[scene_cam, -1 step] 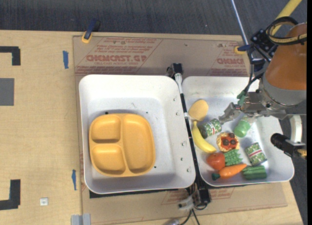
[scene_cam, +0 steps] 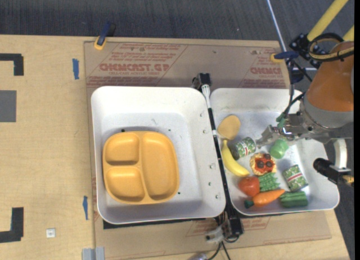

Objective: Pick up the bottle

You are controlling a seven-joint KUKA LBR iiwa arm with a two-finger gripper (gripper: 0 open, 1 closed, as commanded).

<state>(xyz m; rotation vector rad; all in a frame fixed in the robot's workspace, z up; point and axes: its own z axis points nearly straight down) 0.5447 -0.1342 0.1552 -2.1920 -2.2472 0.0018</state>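
The gripper (scene_cam: pixel 274 135) is down inside the right bin (scene_cam: pixel 326 201), over its upper middle. From where I stand I cannot tell how it is set or whether anything sits in it. A green bottle (scene_cam: pixel 278 148) lies just below it, touching or nearly so. Just to the gripper's left lies a small green can (scene_cam: pixel 243 147), and past that a banana (scene_cam: pixel 232 162) and a tan potato-like piece (scene_cam: pixel 229 126). Below the gripper are a small pizza slice (scene_cam: pixel 263 164), a tomato (scene_cam: pixel 249 185), a carrot (scene_cam: pixel 266 197), a green-labelled packet (scene_cam: pixel 294 176) and a cucumber (scene_cam: pixel 293 199). Well off to the gripper's left, the left bin (scene_cam: pixel 185 107) holds a yellow divided plate (scene_cam: pixel 140 166).
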